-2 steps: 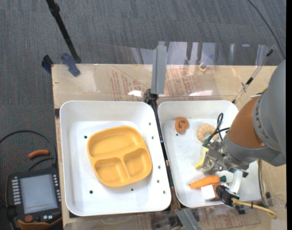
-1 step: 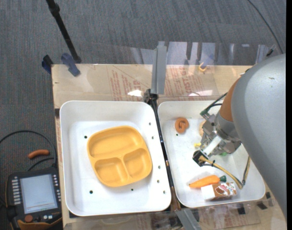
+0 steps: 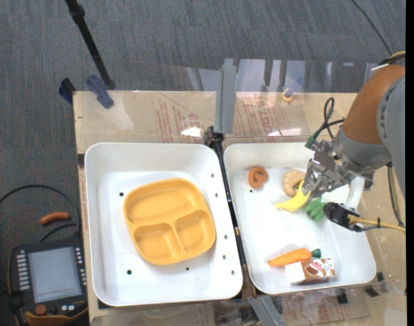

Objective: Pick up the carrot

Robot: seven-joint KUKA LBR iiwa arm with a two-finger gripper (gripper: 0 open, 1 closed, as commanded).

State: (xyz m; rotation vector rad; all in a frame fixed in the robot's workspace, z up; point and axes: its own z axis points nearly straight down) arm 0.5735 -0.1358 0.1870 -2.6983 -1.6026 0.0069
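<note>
The orange carrot (image 3: 289, 257) with a green top lies near the front of the right bin (image 3: 261, 240), touching a small printed box (image 3: 311, 270). My gripper (image 3: 314, 184) hangs at the back right of that bin, well behind the carrot, right over a yellow banana (image 3: 293, 202) and a green toy (image 3: 315, 210). Nothing shows between the fingers from this angle.
A brown ring-shaped pastry (image 3: 258, 177) and a tan cookie (image 3: 292, 180) lie at the back of the right bin. The left bin (image 3: 105, 175) holds a yellow divided plate (image 3: 169, 220). A black cable runs off the wrist to the right.
</note>
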